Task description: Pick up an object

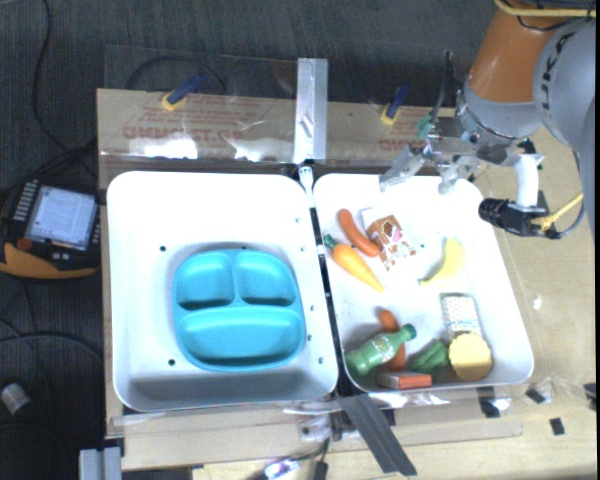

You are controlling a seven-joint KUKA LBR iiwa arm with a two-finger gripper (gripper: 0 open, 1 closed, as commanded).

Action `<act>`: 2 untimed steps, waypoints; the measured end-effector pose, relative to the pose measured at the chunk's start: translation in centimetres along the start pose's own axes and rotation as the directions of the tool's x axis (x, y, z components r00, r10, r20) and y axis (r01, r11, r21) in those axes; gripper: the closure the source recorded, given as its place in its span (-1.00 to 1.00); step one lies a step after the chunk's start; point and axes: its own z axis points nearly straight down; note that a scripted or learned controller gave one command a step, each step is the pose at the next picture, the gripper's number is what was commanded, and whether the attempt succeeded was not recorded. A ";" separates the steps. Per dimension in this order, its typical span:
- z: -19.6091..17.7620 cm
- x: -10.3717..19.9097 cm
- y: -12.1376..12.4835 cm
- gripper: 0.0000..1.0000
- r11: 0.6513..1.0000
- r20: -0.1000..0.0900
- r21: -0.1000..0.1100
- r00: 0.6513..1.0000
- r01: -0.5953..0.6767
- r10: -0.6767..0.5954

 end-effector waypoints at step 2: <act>15.3 0.5 -9.0 -1.00 0.999 0.005 -0.013 0.999 0.052 -0.052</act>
